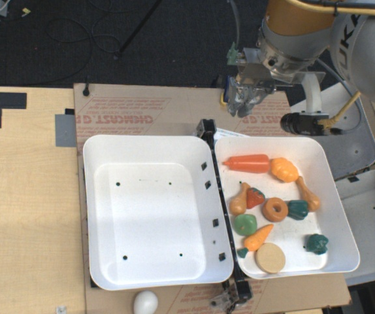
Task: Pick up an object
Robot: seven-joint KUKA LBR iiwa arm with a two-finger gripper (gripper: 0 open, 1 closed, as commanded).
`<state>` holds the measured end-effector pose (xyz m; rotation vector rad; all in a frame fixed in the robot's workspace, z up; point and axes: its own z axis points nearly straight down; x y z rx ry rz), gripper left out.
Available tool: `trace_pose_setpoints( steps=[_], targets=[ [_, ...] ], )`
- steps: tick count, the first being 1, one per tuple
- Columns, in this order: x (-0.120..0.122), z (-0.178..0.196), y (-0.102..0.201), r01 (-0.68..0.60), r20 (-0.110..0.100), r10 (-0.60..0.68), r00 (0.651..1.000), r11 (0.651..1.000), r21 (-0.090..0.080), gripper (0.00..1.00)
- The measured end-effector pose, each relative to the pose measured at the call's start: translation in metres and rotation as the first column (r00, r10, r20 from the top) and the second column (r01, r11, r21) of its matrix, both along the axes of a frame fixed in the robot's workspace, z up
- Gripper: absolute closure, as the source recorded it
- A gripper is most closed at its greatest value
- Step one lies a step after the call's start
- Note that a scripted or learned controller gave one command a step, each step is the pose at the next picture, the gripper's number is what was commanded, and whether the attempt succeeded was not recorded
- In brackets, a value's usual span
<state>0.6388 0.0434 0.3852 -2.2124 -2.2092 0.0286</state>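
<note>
End effector: hangs above the tabletop, beyond the far rim of the right bin; grip state I cannot tell
Long carrot: nearest toy, just below the end effector, lying inside that bin
Yellow piece: touching the carrot's end
Doughnut: further down
Left bin: down-left

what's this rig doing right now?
A KUKA arm reaches in from the right, its gripper hanging above the bench just beyond the far rim of the right bin, with nothing visible between its fingers. The toy food lies in that bin: a long carrot, a doughnut, a round cracker and others. A white egg sits outside on the near edge. No pick has happened yet.
</note>
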Motion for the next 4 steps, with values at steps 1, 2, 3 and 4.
trace_pose_setpoints(
  steps=[1,2,3,4],
  targets=[
    [0.006,0.16,0.017,-0.004,0.033,0.004,0.999,1.0,0.002,1.0],
    [0.003,-0.108,0.047,-0.003,0.001,0.003,1.0,1.0,0.0,1.0],
    [0.007,0.059,0.081,-0.005,0.034,0.005,0.999,1.0,0.004,1.0],
    [0.007,0.156,0.089,-0.003,0.026,0.003,1.0,1.0,0.002,1.0]
  ],
)
